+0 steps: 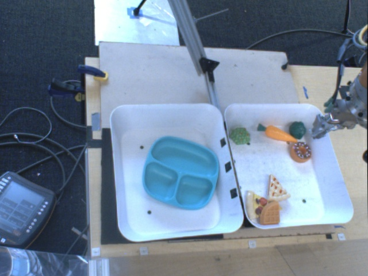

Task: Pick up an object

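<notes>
Gripper (319, 126) at right bin's (339, 177) right rim, finger state unclear; dark green toy (297, 129) just left, donut (300, 152) below-left, open floor beyond.

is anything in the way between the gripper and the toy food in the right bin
Nothing visible blocks it. The gripper sits at the right bin's far right side, right next to the dark green toy, with the carrot and donut just beyond. No other object lies between.
</notes>
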`<action>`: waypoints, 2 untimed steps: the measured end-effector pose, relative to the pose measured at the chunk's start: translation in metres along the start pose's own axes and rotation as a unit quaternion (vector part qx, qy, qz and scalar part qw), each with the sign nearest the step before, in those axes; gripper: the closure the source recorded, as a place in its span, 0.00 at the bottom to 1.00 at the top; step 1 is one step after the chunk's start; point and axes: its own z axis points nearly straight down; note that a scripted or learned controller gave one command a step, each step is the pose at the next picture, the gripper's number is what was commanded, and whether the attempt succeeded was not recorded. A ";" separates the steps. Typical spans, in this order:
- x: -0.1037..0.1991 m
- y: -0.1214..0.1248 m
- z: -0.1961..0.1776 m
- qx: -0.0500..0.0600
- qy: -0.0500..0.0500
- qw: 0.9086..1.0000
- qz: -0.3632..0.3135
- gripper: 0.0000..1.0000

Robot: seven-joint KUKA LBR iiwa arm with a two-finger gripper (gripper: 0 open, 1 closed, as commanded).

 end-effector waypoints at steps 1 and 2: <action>0.059 -0.007 0.004 0.002 0.002 1.000 -0.002 1.00; 0.102 -0.004 0.012 0.002 0.002 1.000 -0.002 1.00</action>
